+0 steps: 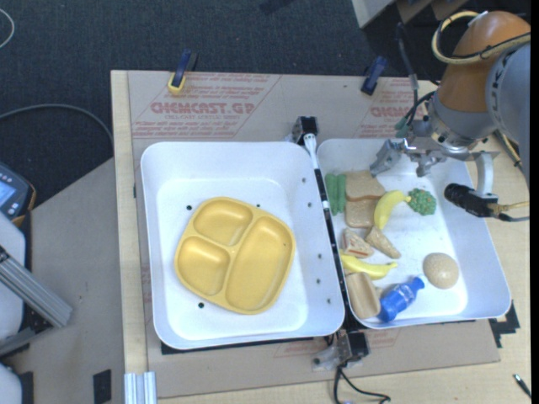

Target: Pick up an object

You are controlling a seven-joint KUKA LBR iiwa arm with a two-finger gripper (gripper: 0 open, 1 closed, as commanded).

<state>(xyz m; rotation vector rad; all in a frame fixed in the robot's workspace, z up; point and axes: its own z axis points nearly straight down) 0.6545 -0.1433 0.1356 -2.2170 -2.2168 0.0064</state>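
Observation:
The right bin (484,263) holds several toy foods. Among them are a yellow banana (387,207), broccoli (422,201), bread slices (364,185), a green vegetable (337,194), sandwich wedges (383,242), a second banana (368,266), a tan bun (440,269) and a blue bottle (397,300). My gripper (404,160) hangs over the far end of this bin, just beyond the bread and broccoli. Its fingers (386,156) stand apart, open, with nothing between them.
The left bin (160,183) contains a yellow divided plate (234,253). A black clip (305,129) sits on the ridge between the bins. A black cylinder (467,199) on the arm's cable hangs over the right bin's far right side.

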